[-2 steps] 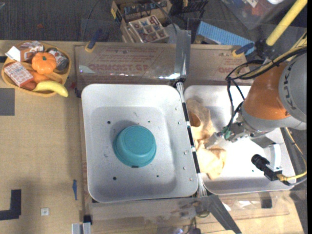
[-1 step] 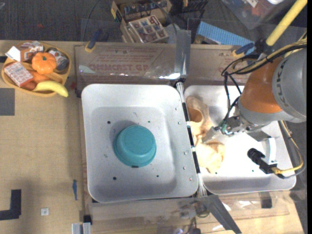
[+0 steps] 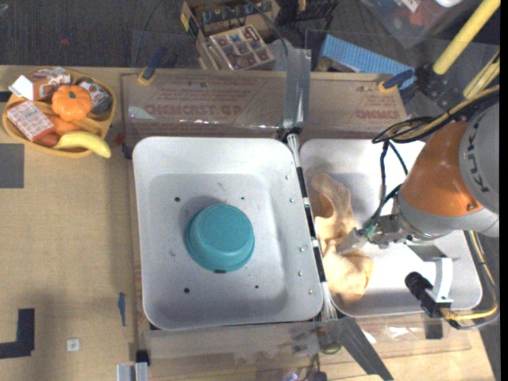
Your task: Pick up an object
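over the right bin (image 3: 460, 292), the gripper (image 3: 367, 235) sat against the tan cloth (image 3: 337, 236); jaw opening could not be told. risk: limp fabric could slip out on lifting. teal bowl (image 3: 221, 237) lay in the left bin (image 3: 159, 173).

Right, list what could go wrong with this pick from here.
1. The gripper is low over the tan crumpled cloth in the right bin; soft fabric may slip free or only partly lift.
2. The cloth lies against the divider between the bins, so a lift could drag it over the edge.
3. The teal bowl sits upside down in the left bin, which probably leaves little for two fingers to grip.
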Robot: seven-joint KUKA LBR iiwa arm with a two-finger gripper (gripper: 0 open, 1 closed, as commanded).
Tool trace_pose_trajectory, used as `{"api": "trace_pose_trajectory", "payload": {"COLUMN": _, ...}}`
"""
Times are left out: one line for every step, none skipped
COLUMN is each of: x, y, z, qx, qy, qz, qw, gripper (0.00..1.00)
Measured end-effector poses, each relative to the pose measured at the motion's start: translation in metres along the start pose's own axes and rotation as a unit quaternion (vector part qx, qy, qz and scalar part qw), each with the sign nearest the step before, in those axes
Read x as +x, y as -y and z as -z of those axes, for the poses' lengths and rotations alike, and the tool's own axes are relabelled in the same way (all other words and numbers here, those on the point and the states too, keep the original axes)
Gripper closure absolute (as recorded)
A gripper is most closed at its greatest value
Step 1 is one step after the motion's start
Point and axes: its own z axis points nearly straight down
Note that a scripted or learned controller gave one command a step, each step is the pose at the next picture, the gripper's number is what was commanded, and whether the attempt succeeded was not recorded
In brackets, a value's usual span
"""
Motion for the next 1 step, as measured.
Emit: {"api": "trace_pose_trajectory", "payload": {"x": -0.0031, "y": -0.0541, "z": -0.0007, "qx": 0.001, "qy": 0.001, "qz": 0.003, "qw": 1.0000, "gripper": 0.00}}
